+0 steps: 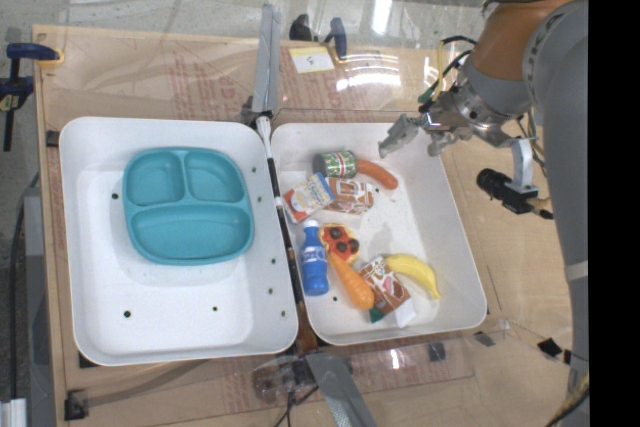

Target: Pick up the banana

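Note:
A yellow banana [416, 273] lies in the right white bin [452, 215], near its front right corner, beside a snack packet [385, 282]. My gripper [415, 137] hovers over the far right edge of that bin, well behind the banana. Its two grey fingers [397, 135] are spread apart with nothing between them. The gripper is open.
The right bin also holds a green can [335, 163], a hot dog sausage [377, 174], a carrot [352, 283], a blue bottle [313, 259], and other packets [310, 197]. A teal divided plate [187, 204] sits in the left bin [100, 315]. A metal divider [263, 65] stands at the back.

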`<state>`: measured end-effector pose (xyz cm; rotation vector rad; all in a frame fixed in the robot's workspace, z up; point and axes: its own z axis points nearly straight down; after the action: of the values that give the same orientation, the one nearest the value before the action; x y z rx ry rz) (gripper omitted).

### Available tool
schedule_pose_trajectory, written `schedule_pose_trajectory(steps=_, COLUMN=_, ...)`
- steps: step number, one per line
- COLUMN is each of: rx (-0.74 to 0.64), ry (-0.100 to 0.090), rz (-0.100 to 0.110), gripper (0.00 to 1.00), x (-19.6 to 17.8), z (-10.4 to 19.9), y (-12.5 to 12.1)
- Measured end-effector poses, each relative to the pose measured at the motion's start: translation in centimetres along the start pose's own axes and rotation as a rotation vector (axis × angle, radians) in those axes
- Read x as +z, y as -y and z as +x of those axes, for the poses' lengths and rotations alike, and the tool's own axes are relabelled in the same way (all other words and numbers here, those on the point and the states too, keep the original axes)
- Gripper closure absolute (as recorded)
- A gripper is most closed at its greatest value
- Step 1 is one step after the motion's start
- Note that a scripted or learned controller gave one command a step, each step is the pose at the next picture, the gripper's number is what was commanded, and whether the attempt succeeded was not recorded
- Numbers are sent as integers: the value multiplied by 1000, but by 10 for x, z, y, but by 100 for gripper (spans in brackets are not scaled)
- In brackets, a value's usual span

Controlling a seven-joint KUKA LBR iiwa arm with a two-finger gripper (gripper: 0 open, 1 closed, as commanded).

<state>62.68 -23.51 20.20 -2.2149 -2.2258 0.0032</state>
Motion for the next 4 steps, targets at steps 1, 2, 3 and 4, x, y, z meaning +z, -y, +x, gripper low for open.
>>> schedule_pose_trajectory(steps=1, rx=-180, ry=1, rz=-2, gripper=0, x=8, z=-11, y=68)
schedule_pose_trajectory(steps=2, rx=-165, ry=1, rz=-1, gripper=0, x=47, z=-26, y=130)
schedule_pose_trajectory(steps=3, rx=-162, ry=0, rz=-2, gripper=0, x=100, z=-26, y=142)
schedule_pose_trajectory(steps=4, rx=-139, ry=0, rz=-2, gripper=0, x=115, z=26, y=130)
